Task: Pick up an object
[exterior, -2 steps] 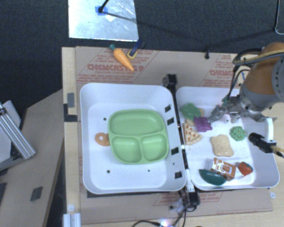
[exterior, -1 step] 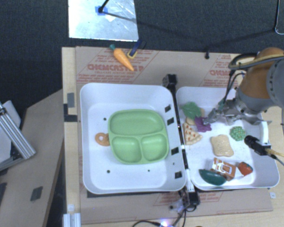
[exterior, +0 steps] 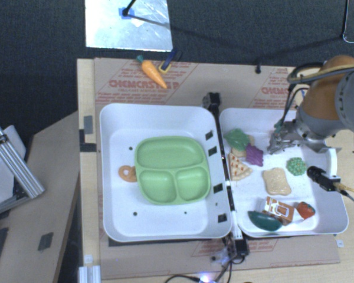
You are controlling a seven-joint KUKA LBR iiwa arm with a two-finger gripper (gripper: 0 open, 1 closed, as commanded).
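Dark carpeted floor around a pale wooden bench [exterior: 59,152], cardboard sheet beneath two shallow white bins. Nearest the camera, along the front of the right white bin [exterior: 336,217]: a dark green pod-shaped toy [exterior: 264,220], a small orange-and-white printed box [exterior: 278,208] and a red-brown lump [exterior: 305,210], bunched together, touching or nearly so. Just behind, a tan bread-slice toy [exterior: 277,181], a knobbly green ball [exterior: 295,166] and a waffle-patterned wedge [exterior: 239,169]. Farther back, a purple grape-like cluster [exterior: 254,155] and a leafy green vegetable toy [exterior: 238,138], beside the divider. Scattered loosely, probably to give the arm many candidates for one pick.

In the left white bin [exterior: 115,217], a light green three-compartment plastic tray [exterior: 169,168] lying flat at the middle, a small orange pretzel-shaped ring [exterior: 128,173] just beside its left rim.

Over the right bin's back half, the metal two-finger claw [exterior: 281,139], lowered from the grey arm with its orange band, tips near the bin floor, between the purple cluster and the green ball. Spread or pressed together: impossible to tell at this size; nothing visibly pinched. Likely mid-attempt, nothing yet lifted.

Beyond the bins, an orange toy carrot [exterior: 153,74] on the cardboard, and a crinkled silver sheet [exterior: 130,16] on the floor.
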